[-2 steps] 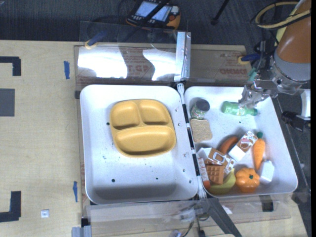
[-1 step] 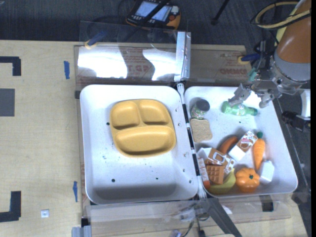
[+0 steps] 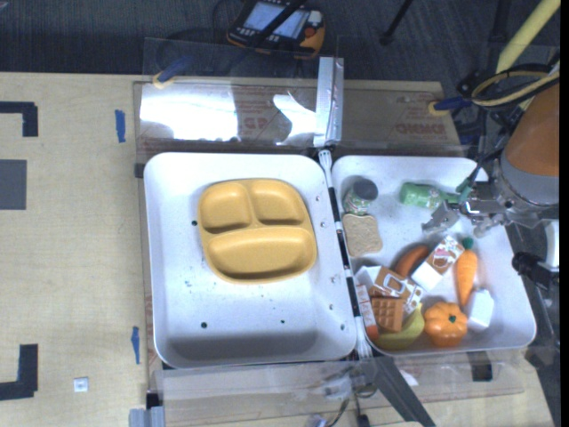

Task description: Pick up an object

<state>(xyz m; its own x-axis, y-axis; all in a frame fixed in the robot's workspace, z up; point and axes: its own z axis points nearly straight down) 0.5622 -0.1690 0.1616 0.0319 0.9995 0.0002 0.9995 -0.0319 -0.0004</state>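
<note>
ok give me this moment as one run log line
stage: approach | gripper: over right bin, beside green item, nothing seen held | left bin: yellow divided tray

Light bright, even, from overhead. Strong white glare on clear plastic sheet (image 3: 231, 114) at upper middle of frame, detail washed out there. Left bin (image 3: 178, 265) near overexposed along upper rim; soft grey shadow pooled at its lower edge. Yellow tray (image 3: 256, 229) shows mild sheen, soft shadow beneath. Dark floor (image 3: 107, 16) along top dim, low contrast. Overall slightly soft, grainy; small items in right bin (image 3: 507, 327) blur together. Arm (image 3: 538, 149) at right edge fuzzy.
</note>
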